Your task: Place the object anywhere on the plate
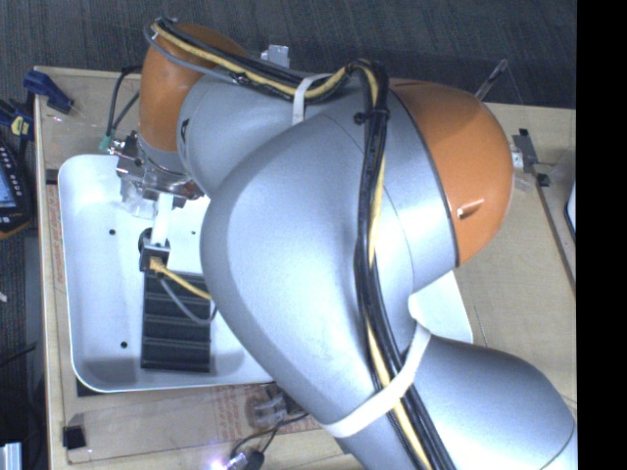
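Grey arm (323,262) across a white bin (83,262), hand (147,189) over its floor, wooden bench (83,101)

I see a shallow white plastic bin (93,262) at the left of the frame, resting on my pale wooden bench (509,292). A blue clamp (45,86) sits at the bench's upper left corner. Dark grey carpet (392,8) spans the top.
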Tool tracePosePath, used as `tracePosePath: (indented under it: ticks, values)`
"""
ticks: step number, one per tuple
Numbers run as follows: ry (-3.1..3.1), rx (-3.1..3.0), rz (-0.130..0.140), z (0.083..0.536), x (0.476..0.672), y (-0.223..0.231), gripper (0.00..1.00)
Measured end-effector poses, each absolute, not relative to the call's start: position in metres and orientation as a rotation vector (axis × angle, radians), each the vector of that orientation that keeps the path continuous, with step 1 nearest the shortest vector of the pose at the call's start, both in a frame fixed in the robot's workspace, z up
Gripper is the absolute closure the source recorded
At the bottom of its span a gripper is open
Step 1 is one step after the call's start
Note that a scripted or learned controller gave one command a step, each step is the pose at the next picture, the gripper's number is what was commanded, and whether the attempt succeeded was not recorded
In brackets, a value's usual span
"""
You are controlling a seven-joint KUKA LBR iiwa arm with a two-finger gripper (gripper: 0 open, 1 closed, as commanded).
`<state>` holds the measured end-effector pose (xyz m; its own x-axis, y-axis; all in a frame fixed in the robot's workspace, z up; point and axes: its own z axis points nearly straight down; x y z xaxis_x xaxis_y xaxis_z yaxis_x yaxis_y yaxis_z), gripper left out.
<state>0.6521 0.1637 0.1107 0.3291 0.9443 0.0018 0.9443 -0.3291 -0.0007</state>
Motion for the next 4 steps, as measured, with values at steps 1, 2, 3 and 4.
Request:
tracePosePath:
  ticks: [1, 2, 3, 4]
  values:
    - [-1.885, -2.509, 0.010, 0.090, 0.579, 0.111, 1.00]
    - [-1.472, -2.781, -0.017, 0.095, 0.557, 0.146, 1.00]
    - [-1.132, -2.927, 0.004, 0.214, 0.563, 0.178, 1.00]
    - [-0.664, -3.074, 0.003, 0.238, 0.586, 0.107, 1.00]
